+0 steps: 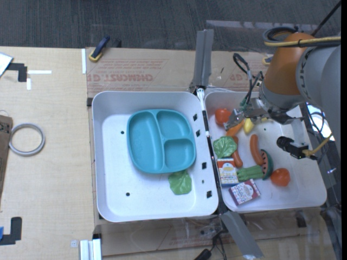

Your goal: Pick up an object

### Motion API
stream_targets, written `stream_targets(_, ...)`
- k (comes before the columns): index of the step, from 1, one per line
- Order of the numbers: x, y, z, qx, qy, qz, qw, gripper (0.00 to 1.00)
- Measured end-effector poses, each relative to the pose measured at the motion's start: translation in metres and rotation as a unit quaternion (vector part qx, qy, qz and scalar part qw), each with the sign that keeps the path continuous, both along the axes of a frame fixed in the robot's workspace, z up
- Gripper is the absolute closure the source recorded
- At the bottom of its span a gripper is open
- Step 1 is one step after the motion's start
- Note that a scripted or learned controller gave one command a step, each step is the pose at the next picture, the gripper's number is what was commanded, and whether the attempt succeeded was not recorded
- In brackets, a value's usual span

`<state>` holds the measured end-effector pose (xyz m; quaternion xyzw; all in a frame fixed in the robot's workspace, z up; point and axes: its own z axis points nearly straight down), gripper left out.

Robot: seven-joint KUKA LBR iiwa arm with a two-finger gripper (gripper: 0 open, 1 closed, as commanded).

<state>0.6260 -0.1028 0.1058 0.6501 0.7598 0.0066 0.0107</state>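
Observation:
My gripper (245, 114) hangs low over the back left part of the right bin (303, 199). Right beside its tip lie a yellow toy piece (248, 125), an orange carrot (234, 129) and a red tomato (222, 115). I see nothing clearly held between the tips. Further forward in the same bin are a green lettuce leaf (224, 145), an orange sausage (254, 145), a watermelon slice (265, 163), a green cucumber (248, 173), a red-orange fruit (280, 176) and two small cartons (245, 192).
The left bin (108, 161) holds a teal divided plate (161, 141) and a green leaf (180, 183) at its front. A tape roll (25, 139) lies on the wooden bench to the left. The divider between the bins (206, 145) stands close to the gripper's left.

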Motion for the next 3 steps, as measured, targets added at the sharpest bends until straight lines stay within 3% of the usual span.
stream_targets(1, 0.028, 0.0, -0.005, 0.0026, 0.029, 0.005, 0.9996, 0.0)
stream_targets(2, 0.028, 0.0, 0.005, 0.0021, 0.03, 0.004, 0.9995, 1.0)
stream_targets(3, 0.028, 0.089, 0.102, 0.0013, 0.012, 0.02, 0.9997, 1.0)
